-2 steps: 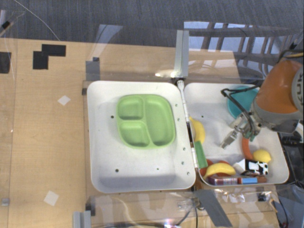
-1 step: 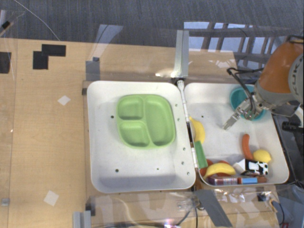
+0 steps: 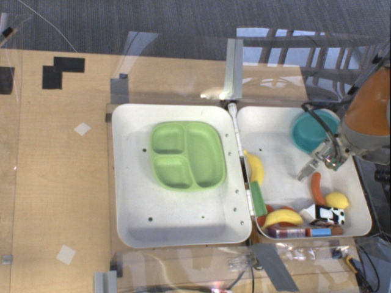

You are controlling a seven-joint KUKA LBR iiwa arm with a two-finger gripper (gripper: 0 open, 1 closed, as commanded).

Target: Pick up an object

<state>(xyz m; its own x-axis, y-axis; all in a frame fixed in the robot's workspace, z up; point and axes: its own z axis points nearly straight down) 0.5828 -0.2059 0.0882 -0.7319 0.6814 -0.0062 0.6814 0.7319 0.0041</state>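
- The arm reaches in from the right, its pincer (image 3: 317, 163) hanging over the right bin (image 3: 272, 130), just above and left of the orange-red sausage (image 3: 316, 188); that puts it over the pile, where a pick is likeliest.
- The pincer's fingers look slightly parted, with bare bin floor between them; it has hold of nothing.
- The things to pick lie crowded along the right bin's near and left walls, probably because loose things slide into the low corners.
- A teal bowl (image 3: 308, 133) sits alone at the far side, partly under the arm.
- The left bin (image 3: 131, 163) carries one green divided plate (image 3: 186, 154) lying flat near its middle, well apart from the pincer.
- Count: two white bins; one plate with three compartments; one bowl; two bananas, one (image 3: 255, 168) against the dividing wall and one (image 3: 282, 217) near the front; one lemon (image 3: 337, 200); one sausage; one black-and-white toy (image 3: 330, 215); one green stick (image 3: 258, 199); one red marker-like thing (image 3: 290, 231), hard to make out.
- The sausage seems the nearest target.
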